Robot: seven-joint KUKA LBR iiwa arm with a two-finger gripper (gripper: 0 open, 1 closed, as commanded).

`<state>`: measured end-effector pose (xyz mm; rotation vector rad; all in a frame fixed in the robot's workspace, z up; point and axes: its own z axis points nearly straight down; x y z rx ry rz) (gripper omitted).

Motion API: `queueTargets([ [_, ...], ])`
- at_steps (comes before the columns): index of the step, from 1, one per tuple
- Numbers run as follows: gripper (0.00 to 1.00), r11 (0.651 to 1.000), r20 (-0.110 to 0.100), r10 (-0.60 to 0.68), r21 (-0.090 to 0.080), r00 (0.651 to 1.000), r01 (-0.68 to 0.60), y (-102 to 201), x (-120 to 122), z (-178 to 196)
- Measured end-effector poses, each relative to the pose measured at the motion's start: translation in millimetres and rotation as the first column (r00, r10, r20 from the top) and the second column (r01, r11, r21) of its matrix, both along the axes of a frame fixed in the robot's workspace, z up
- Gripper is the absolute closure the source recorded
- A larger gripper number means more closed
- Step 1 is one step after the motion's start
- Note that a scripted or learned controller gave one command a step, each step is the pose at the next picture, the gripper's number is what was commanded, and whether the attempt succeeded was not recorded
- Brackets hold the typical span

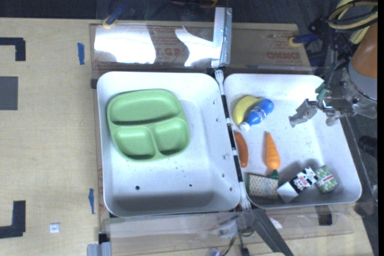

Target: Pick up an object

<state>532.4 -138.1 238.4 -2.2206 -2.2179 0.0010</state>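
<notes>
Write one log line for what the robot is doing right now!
stage: reaching | gripper: open, holding nothing, above right white bin | nearest: blue-and-white bottle on yellow banana | left bin: green divided tray

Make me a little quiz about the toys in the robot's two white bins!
1. True or false: the green tray lies in the left bin.
2. What lies against the yellow banana? A) blue bottle B) carrot C) tray
3. Fill in: the gripper hovers over the ___ bin.

Key: 1 true; 2 A; 3 right.
</notes>
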Motion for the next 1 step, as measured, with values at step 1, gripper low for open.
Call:
queueTargets([
  [1,0.00,0.993,0.008,-0.117,-0.001,0.993,0.117,18.2,-9.9,-152.0],
])
